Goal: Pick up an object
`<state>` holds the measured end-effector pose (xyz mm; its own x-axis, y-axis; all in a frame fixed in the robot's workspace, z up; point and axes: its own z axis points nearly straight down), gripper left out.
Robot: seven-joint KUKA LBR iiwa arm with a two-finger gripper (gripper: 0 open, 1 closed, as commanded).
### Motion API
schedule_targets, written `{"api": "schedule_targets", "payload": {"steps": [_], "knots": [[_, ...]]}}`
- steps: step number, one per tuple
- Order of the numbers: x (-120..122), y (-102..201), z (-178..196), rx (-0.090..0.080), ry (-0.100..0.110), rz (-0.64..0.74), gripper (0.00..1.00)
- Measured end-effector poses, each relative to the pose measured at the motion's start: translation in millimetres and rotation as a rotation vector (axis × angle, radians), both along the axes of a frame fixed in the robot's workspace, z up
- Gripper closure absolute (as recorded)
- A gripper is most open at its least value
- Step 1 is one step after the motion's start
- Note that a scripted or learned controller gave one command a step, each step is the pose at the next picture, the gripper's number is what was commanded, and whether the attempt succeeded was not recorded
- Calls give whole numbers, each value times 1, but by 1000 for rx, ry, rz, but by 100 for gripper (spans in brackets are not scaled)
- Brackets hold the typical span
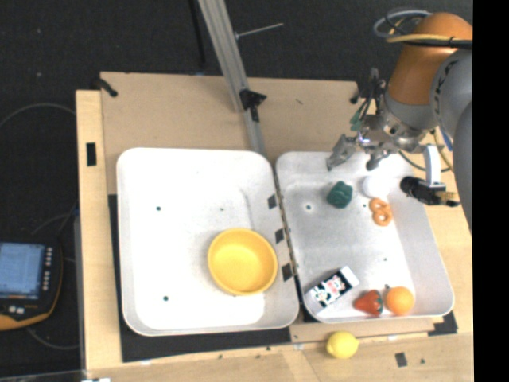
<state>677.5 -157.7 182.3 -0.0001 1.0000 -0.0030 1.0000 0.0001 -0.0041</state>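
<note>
The gripper [354,153] hangs over the far edge of the right bin [413,237] with its two fingers spread and nothing between them; the nearest candidates lie just toward the bin's middle: a dark green block [340,194] and, nearer the right edge, a small orange pretzel-shaped piece [381,212]; a black and white card box [332,286], a red pepper [367,302] and an orange fruit [399,299] crowd the near right corner; a yellow bowl [242,261] sits near the left bin's [159,181] near edge; a lemon [342,344] rests on the bench outside the bins. The risks, as I judge them: the green block is squat and may roll or skid off one finger if the descent is off-centre; the pretzel piece lies flat, so the fingers could close above it on air; the corner items touch the wall, leaving little room for a finger.
</note>
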Motion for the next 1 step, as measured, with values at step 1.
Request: {"api": "schedule_targets", "payload": {"steps": [1], "knots": [[0, -3, -42, -1, -1, -1, 0]]}}
